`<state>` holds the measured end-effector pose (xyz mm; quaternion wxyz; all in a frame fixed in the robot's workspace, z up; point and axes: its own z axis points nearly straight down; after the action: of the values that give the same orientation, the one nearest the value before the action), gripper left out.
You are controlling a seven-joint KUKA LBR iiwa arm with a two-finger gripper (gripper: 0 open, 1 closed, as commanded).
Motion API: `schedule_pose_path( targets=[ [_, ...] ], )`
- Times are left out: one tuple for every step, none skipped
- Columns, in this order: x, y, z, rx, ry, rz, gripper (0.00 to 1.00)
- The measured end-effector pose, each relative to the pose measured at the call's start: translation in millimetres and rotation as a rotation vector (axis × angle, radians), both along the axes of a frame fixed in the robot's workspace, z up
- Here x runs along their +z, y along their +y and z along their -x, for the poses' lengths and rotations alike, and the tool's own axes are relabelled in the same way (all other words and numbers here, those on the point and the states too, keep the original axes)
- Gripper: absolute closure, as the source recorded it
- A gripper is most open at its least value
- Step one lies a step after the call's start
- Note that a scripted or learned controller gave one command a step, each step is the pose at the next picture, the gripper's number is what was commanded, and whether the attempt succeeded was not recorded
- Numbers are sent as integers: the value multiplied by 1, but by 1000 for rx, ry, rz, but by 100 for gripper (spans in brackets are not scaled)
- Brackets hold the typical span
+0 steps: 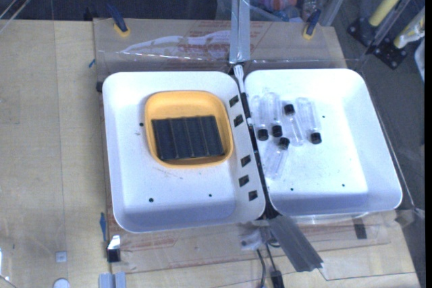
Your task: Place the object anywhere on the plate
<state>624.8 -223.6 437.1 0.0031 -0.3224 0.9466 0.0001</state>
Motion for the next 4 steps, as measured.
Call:
schedule_pose_path(
  targets=[
    [13, 0, -1, -5, -11, -1, 100],
    [0, 1, 28, 332, 0, 1, 100],
    [-1, 2, 0, 639, -4, 4, 100],
    [-1, 2, -11, 1023, -5, 5, 100]
  ],
)
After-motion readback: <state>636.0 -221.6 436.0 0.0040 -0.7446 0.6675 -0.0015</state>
